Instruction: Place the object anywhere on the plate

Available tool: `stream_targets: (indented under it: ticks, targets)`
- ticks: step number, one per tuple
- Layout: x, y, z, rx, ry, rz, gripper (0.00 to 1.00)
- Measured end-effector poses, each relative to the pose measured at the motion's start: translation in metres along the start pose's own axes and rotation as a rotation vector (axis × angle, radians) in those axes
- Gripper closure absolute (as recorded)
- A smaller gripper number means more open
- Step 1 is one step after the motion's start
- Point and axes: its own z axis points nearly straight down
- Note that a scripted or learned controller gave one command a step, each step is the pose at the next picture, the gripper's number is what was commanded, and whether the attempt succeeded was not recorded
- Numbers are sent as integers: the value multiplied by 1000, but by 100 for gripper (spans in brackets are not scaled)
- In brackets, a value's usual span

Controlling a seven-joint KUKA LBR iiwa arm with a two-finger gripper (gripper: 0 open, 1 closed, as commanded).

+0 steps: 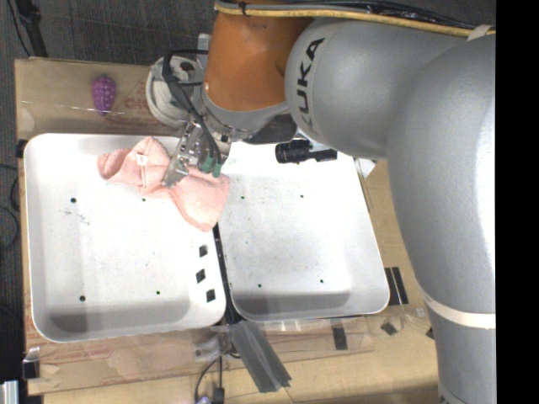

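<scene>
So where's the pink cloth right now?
The pink cloth lies in the upper right part of the left bin, spilling toward the divide with the right bin, directly beneath the gripper.

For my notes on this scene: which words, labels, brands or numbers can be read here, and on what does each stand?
"KUKA": black letters on the grey arm, running up its casing.
No other text can be read; the pink cloth and the white bins carry none.
</scene>
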Motion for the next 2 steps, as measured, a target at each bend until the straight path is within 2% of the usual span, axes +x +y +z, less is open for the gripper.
stream_targets:
  ticks: [1, 2]
  targets:
    - [34, 37, -2, 1, 3, -398, 100]
    - [34, 37, -3, 1, 2, -398, 0]
